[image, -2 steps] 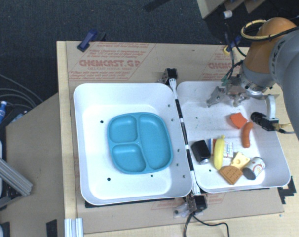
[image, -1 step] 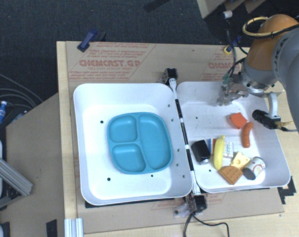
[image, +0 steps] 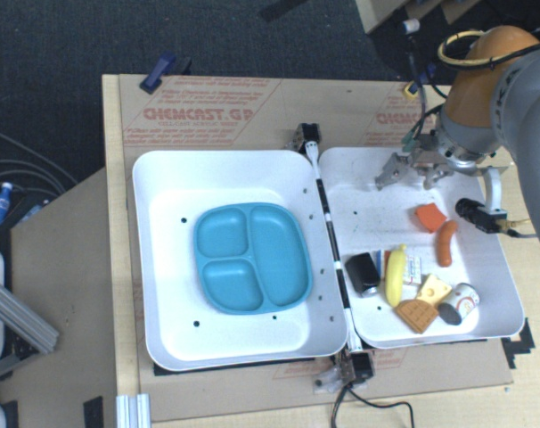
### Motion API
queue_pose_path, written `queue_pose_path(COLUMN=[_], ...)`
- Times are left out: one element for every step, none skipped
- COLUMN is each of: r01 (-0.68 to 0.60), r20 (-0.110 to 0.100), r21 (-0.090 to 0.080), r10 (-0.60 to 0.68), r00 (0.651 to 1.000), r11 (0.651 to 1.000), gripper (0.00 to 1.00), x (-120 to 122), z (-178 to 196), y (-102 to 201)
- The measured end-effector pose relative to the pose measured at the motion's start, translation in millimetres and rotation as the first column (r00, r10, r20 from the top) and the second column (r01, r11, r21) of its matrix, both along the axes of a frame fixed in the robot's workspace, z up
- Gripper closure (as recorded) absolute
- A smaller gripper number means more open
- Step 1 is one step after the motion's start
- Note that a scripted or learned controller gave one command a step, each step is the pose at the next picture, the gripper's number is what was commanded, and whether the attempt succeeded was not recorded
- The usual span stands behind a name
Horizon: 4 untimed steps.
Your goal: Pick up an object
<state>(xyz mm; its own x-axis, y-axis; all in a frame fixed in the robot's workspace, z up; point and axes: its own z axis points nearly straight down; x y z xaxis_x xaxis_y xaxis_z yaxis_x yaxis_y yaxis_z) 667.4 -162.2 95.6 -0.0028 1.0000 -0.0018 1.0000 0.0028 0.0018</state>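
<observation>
From the camera view I see my tool (image: 411, 169) spread open and holding nothing, over the right bin's (image: 368, 172) far end. The toy food, with a banana (image: 395, 275) and hot dog (image: 445, 242), lies nearer. A blue plate (image: 252, 257) fills the left bin (image: 159, 239).

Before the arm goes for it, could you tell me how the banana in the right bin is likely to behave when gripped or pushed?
The banana looks like a smooth toy, so probably light and somewhat slippery. Its curved, rounded form may rock or swivel under a push. It lies tight between the black block and the cheese wedge, so fingers may struggle to straddle it, and a nudge would likely shift those neighbours.
</observation>
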Motion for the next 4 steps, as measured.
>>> queue_pose_path(r01=[0.003, 0.003, 0.003, 0.003], r20=[0.0, -0.003, -0.002, -0.003], r21=[0.0, 0.002, 0.002, 0.002], r10=[-0.003, -0.003, -0.003, -0.003], r00=[1.0, 1.0, 1.0, 1.0], r11=[1.0, 1.0, 1.0, 1.0], gripper=[0.0, 0.0, 1.0, 0.0], x=[-0.9, -29.4, -28.8, -29.0], z=[-10.7, -10.8, -0.3, -0.5], y=[-15.3, -18.6, -18.6, -18.5])
